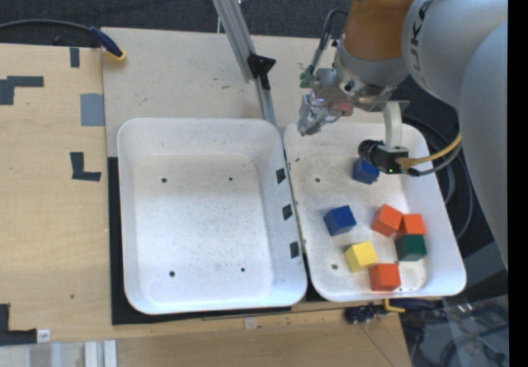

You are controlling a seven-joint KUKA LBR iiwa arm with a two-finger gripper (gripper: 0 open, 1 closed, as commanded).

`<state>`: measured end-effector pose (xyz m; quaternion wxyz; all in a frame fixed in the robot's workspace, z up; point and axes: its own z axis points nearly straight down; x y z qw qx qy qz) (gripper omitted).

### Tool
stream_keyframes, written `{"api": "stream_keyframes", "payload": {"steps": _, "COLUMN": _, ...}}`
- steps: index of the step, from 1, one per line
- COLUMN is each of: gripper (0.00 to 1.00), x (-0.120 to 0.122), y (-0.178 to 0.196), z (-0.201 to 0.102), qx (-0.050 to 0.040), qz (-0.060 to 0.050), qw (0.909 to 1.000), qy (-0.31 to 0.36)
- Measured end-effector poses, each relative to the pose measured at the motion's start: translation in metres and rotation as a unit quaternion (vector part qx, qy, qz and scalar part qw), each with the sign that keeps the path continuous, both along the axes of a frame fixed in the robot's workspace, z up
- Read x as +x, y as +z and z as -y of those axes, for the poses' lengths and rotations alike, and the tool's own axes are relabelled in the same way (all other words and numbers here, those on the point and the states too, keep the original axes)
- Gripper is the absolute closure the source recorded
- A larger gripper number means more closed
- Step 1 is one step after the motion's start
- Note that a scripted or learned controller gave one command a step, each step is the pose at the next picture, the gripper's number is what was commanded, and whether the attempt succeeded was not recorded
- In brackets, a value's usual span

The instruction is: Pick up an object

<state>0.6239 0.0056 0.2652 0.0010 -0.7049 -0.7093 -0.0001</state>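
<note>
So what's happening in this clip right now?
The arm's tool hangs over the far edge of the right bin, with nothing visibly in it. The blocks lie in that bin: two blue, two orange, a yellow one and a green one. The left bin sits beside it.

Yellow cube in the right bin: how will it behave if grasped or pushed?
The yellow cube looks rigid with flat faces, so it should slide rather than roll. Probably light. The red cube sits close beside it, so a push may shove both.
</note>
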Motion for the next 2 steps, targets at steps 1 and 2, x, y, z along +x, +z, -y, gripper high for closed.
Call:
{"api": "stream_keyframes", "payload": {"steps": 1, "gripper": 1.0, "x": -0.006, "y": -0.002, "z": -0.048, "qx": -0.0003, "qz": 0.0, "qw": 1.0, "qy": 0.0}}
{"api": "stream_keyframes", "payload": {"steps": 2, "gripper": 1.0, "x": -0.009, "y": -0.006, "z": -0.095, "qx": -0.0005, "qz": 0.0, "qw": 1.0, "qy": 0.0}}
